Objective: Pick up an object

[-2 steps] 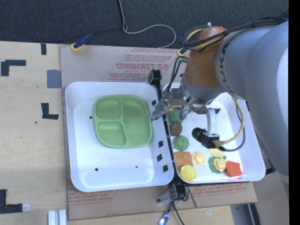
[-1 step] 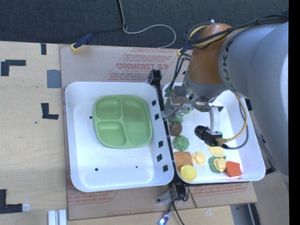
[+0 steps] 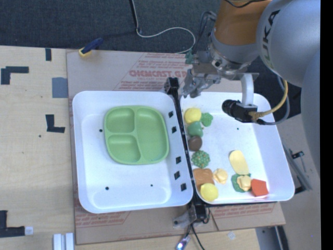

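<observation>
yellow ball point(image 3: 209, 192): right bin's near edge | tool point(image 3: 193, 87): far edge, well apart | grip: cannot tell

One fixed overhead camera, slanted.
Looks down on two shallow white plastic bins point(image 3: 83, 139); grey-and-orange arm point(image 3: 270, 25) enters from right.

Plate point(image 3: 137, 135) in left bin point(image 3: 83, 139), perhaps centred
</observation>
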You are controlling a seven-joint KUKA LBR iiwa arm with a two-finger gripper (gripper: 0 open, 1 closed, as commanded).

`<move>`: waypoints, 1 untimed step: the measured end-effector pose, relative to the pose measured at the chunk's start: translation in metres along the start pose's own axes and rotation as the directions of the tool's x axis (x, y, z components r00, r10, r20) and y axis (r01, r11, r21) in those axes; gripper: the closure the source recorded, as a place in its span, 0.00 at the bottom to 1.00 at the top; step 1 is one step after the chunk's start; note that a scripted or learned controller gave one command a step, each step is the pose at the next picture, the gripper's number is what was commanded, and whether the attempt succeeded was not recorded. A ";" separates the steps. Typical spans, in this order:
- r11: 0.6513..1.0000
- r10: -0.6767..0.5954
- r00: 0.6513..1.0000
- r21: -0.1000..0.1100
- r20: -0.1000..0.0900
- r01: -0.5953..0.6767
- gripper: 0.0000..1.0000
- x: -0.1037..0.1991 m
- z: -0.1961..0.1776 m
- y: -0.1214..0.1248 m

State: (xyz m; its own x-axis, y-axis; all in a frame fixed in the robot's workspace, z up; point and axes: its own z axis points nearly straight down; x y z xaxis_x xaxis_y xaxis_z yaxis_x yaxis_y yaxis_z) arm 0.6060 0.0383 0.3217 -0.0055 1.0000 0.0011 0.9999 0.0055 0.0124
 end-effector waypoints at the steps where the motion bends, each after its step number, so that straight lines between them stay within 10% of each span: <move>1: 1.000 0.005 1.000 0.020 0.002 -0.005 1.00 -0.004 0.053 -0.042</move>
State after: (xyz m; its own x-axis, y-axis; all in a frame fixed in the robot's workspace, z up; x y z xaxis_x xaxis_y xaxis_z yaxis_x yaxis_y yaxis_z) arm 0.5651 0.0342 0.2684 -0.0005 1.0000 -0.0008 1.0000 0.0005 -0.0081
